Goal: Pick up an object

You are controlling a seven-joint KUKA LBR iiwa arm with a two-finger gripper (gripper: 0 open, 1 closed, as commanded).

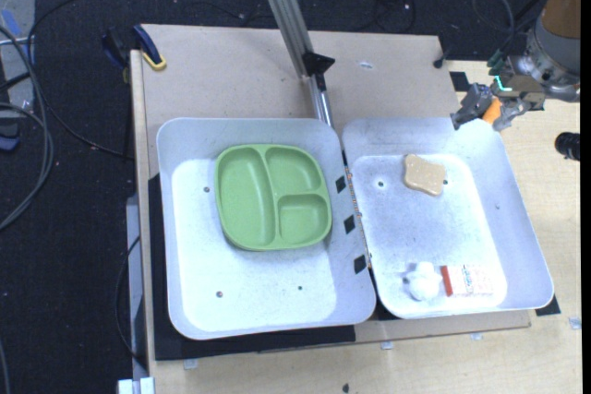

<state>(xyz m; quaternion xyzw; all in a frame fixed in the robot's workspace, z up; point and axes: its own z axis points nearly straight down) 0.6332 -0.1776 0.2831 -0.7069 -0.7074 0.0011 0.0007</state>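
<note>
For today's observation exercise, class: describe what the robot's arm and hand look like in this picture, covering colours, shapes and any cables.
The arm enters at the upper right: a rounded orange-brown band above a grey metallic wrist. Below it the hand is a small dark mechanism with an orange patch and a tiny teal light. A thin grey cable loops beside the wrist.

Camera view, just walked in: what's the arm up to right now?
The grey KUKA arm's gripper hangs above the far right corner of the right white bin, with nothing visibly between its fingers. That bin holds a tan sponge-like block near the far side, and a small white fluffy ball beside a flat white packet with red print near the front. The left white bin holds a green three-compartment plastic plate. No pick has been made yet.
</note>
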